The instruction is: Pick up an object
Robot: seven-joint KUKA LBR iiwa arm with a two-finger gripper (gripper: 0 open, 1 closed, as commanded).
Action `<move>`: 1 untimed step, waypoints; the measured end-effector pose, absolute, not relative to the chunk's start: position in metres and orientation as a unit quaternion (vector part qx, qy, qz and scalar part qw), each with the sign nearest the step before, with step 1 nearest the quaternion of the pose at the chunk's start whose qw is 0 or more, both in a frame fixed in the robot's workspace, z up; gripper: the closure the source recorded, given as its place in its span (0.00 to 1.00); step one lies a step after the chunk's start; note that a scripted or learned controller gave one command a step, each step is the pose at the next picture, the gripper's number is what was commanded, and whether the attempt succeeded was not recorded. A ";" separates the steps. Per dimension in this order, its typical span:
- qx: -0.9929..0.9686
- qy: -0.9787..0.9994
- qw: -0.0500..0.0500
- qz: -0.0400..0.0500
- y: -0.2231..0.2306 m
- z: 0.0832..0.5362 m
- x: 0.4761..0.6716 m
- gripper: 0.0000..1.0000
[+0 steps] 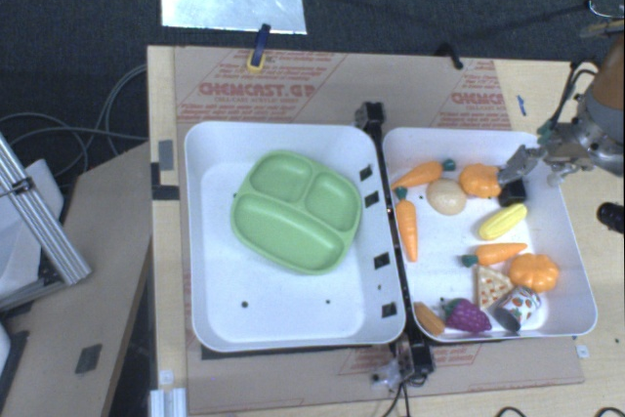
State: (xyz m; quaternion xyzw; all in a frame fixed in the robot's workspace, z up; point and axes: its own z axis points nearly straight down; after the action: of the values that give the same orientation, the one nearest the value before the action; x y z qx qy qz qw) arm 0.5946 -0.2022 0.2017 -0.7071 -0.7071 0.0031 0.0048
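Where the hand [516,176] reaches in (right bin [444,244]), corn [502,221] lies near.

The plate [296,210] is green, bins [210,249] white, carrots [406,231] orange, corn [502,221] yellow, grapes [469,315] purple

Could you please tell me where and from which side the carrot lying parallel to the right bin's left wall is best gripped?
Probably across its thicker far half, coming straight down from above. The carrot lies flat beside the left wall of the right bin and tapers toward its near end, so close across its width; the wall side looks tight.
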 end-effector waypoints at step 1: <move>-0.706 -0.708 -0.001 0.000 -0.202 0.210 0.598 0.00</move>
State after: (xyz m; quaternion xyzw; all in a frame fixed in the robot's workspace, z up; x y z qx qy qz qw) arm 0.5977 -0.2016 0.2095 -0.7060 -0.7083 -0.0005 -0.0008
